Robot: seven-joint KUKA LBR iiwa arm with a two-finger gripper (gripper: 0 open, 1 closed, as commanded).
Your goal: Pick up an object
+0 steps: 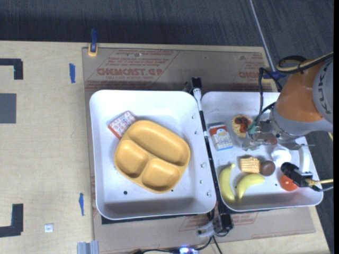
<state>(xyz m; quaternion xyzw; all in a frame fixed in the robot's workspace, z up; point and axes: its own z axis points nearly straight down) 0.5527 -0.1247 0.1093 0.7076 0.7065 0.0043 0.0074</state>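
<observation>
Round toy [241, 124], red and yellow on top, sits in upper middle of R bin [228, 106], just L of gripper [259, 135] in the camera view. It's close beside the gripper but not visibly in its grasp. Can't tell whether the gripper is spread or closed; the wrist hides that from above. Arm [302, 97] w/ orange band comes in over the R bin's right rim. R bin also holds: small carton [221, 136] w/ red label, just L of and slightly below the toy; two bananas [235, 183] touching each other at the bottom L corner; yellow cracker [249, 164] just above the bananas, w/ a brown lump [268, 168] touching its R side; white cup [280, 155] near the lump, below the gripper; orange piece [286, 184] near the bottom R corner. L bin [106, 110] holds a big yellow 3-section tray [152, 155] lying at a slant across the middle, plus a red/white packet [122, 123] at the tray's upper L edge, partly tucked under it or touching it, can't say which. Bins sit side by side, rims touching.
</observation>
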